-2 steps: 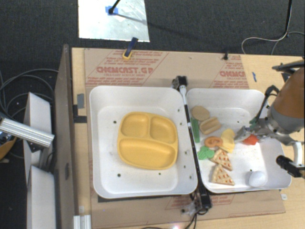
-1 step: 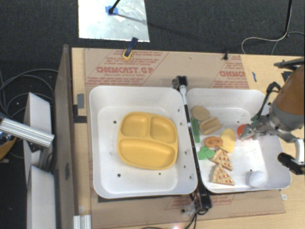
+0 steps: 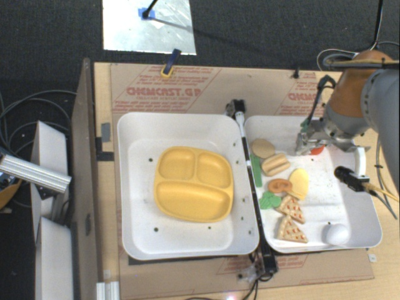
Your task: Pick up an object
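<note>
Brown cardboard printed "CHEMCAST GP" underlies two white bins. Left of the gripper, the left white bin holds a yellow divided plastic plate; the right white bin holds toy foods, possibly a red piece just beside the gripper, whose state cannot be told.

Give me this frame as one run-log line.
arm: reaching into right bin | gripper: low at back, over small red item, grasp unconfirmed | toy foods: clustered left side | yellow divided plate: left bin
</note>
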You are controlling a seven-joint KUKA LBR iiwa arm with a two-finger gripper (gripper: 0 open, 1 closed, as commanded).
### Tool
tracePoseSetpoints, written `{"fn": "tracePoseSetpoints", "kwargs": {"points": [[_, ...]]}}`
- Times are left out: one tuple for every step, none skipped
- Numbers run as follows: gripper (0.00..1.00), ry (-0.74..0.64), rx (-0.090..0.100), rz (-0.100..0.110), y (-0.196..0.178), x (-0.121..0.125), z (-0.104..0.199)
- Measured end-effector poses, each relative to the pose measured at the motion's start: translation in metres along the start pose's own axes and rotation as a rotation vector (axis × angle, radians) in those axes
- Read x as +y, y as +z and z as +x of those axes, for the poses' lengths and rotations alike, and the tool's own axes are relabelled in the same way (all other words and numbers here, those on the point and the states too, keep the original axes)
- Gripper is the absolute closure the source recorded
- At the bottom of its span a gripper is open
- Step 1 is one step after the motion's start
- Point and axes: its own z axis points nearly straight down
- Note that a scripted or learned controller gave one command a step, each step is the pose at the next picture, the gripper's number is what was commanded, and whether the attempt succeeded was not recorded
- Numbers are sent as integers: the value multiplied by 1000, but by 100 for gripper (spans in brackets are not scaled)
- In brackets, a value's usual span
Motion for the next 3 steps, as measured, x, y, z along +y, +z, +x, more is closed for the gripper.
{"fn": "tracePoseSetpoints", "kwargs": {"points": [[100,8,-8,-10,-131,31,-45],[0,7,-2,5,-122,28,-43],[0,6,2,14,-22,21,-33]]}}
